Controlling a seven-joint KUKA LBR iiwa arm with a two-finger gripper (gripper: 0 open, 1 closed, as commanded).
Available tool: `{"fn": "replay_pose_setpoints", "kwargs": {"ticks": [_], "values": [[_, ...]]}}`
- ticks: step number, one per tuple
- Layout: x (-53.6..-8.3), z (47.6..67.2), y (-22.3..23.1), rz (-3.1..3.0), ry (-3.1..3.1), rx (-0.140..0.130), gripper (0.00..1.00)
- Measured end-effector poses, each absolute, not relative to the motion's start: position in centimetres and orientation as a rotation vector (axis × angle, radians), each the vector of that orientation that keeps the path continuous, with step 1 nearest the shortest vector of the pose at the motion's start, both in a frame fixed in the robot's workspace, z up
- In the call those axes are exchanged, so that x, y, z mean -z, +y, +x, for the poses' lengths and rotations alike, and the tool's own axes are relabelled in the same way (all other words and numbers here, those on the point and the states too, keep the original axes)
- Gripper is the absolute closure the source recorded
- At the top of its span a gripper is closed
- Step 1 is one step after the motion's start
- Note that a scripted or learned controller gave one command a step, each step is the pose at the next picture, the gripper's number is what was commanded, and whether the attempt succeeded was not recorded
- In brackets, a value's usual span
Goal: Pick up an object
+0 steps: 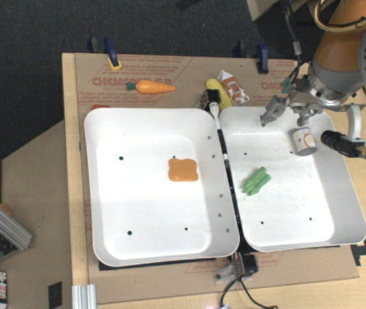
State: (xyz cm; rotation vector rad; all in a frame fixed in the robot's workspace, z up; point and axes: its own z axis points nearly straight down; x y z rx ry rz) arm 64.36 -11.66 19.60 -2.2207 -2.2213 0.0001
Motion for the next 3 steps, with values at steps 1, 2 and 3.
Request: {"fn": "replay_pose_setpoints", "kwargs": {"ticks": [1,2,3], "values": [[-20.7,64.4,-11.6,-2.222,-2.224,0.003,1.00],[-21.7,64.5,-11.6,-2.223,-2.226,0.005,1.00],[-22.8,64.6,-11.6,-2.224,-2.229,0.007,1.00]]}}
